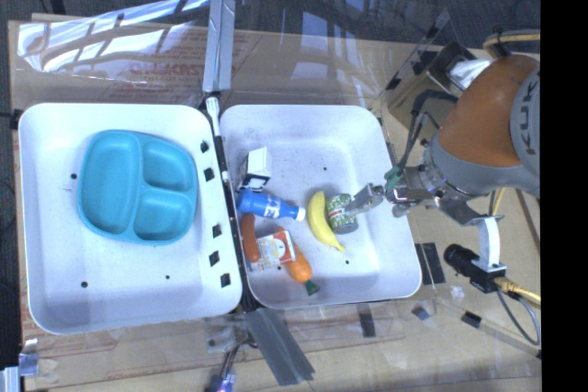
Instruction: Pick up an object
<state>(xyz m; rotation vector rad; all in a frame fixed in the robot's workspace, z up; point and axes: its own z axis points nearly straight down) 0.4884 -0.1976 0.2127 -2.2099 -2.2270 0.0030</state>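
The pincer (354,203) reaches in over the right bin's (303,119) right rim, touching a small green object (340,211) beside the banana (321,219), apparently to grasp it; its opening cannot be told.

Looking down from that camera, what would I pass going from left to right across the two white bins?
Blue divided tray → small white box → blue-and-white bottle → banana → small green object → gripper → the arm's orange band.

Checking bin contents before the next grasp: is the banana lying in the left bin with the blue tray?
No, the banana lies in the right bin, while the blue tray sits in the left bin.
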